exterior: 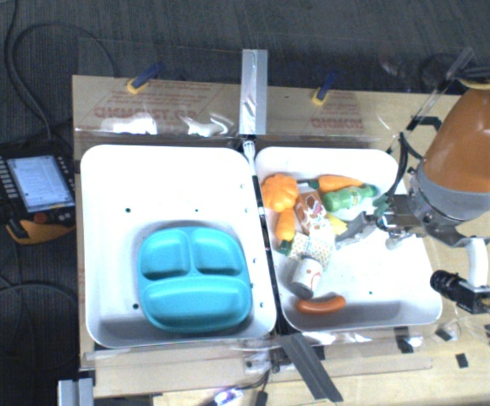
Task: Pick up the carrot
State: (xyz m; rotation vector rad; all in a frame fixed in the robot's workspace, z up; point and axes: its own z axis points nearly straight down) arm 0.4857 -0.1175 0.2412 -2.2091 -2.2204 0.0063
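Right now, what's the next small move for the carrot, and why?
Probably shift the end effector toward the far wall of the right bin. The carrot lies there beside the green bottle, and the end effector sits nearer the bin's middle with nothing visibly between its fingers.

Arm [465, 155] cut off by the right frame edge. Carrot [339, 182] partly hidden behind the green bottle [349, 198]. Items in the right bin [380, 299] pile overlap, small ones too blurry to identify. Jaws' state unreadable.
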